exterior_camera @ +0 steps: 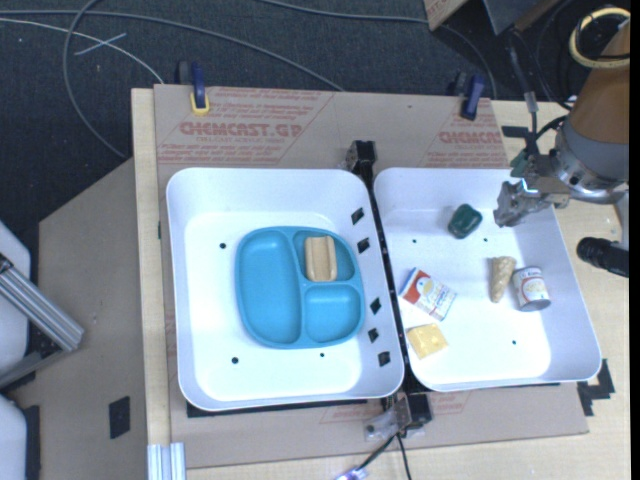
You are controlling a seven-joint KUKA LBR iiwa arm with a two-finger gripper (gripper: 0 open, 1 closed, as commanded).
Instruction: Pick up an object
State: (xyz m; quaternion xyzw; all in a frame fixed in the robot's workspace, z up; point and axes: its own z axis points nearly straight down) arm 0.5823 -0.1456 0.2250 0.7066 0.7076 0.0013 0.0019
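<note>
Gripper (508, 211), whose state I cannot tell from here, hangs just beside the dark green object (464, 220) in the right bin (570, 353); it looks small, light, perhaps soft, best pinched across its middle.

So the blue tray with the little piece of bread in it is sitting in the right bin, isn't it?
Not quite. The camera view shows the blue tray in the left bin, not the right one. The rest is right: the piece of bread lies in one of the tray's compartments.
</note>
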